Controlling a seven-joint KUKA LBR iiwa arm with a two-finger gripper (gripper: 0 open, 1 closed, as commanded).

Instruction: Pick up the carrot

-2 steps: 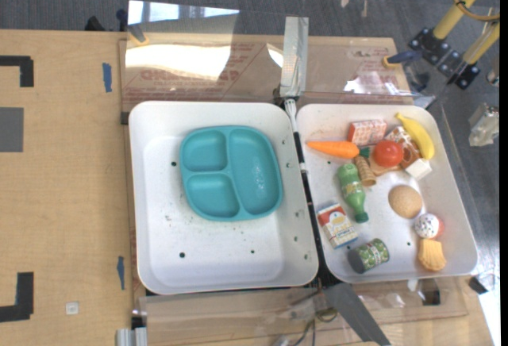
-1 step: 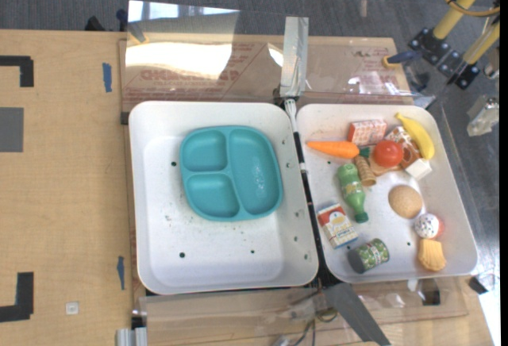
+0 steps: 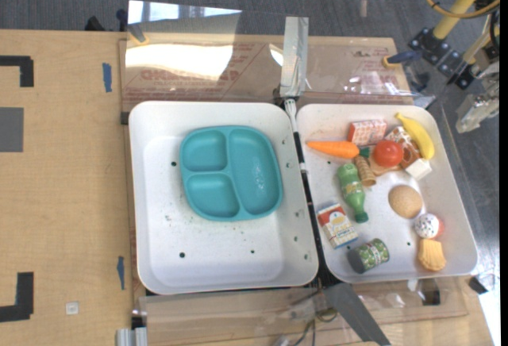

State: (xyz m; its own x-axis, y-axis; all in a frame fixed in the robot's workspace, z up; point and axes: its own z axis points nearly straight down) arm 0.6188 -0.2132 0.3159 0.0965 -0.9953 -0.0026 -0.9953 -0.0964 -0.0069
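– Bins are asked about first, from the left: what is seen there?

– The left bin (image 3: 151, 178) is taken up by a teal divided plate (image 3: 230, 174), which is laid flat near its middle. Three compartments can be made out in it, and nothing is seen lying in them.

– And the carrot?

– The carrot (image 3: 333, 149) is found in the right bin (image 3: 459, 205), in its upper left part, close to the wall shared with the left bin. It is laid on its side, with the thick end turned right and the tip pointed left. A red and white box (image 3: 367, 131) is placed just above its thick end, and a green bottle (image 3: 352, 190) is laid just below it.

– What else is held in that bin?

– A small carton (image 3: 337, 225) and a green can (image 3: 369, 255) are seen below the bottle. Further right, a tomato (image 3: 388, 154), a banana (image 3: 418, 134), a brown egg-shaped piece (image 3: 405, 200), a white dotted ball (image 3: 426, 225) and a yellow-orange piece (image 3: 431, 255) are spread out.

– Where is the gripper seen?

– The gripper (image 3: 476, 110) is seen outside the right bin, past its upper right corner and well apart from the carrot. Nothing is seen held in it. Whether it is open or closed cannot be told.
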